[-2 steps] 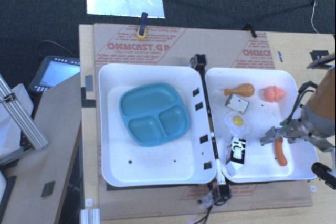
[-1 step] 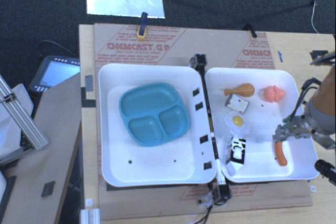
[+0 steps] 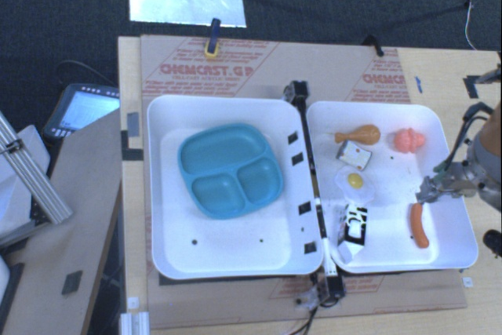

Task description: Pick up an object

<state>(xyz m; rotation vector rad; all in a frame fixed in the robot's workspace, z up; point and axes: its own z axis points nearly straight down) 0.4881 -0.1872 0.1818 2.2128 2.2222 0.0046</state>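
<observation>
The left bin (image 3: 169, 247) carries a blue divided plate (image 3: 230, 169) at its middle. The arm (image 3: 488, 161) leans in over the right bin's (image 3: 451, 251) right edge, wrist low, and the gripper (image 3: 427, 192) hangs just above the sausage (image 3: 420, 225) near the near-right corner. Whether it is clenched or released, I cannot tell. A drumstick (image 3: 359, 136) and pink lump (image 3: 409, 140) lie toward the far edge.

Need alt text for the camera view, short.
A gripper at the right edge of the right bin hangs just above a toy sausage. That bin also holds a drumstick, a pink toy, a fried egg and two small cartons. The left bin holds a blue divided plate.
</observation>
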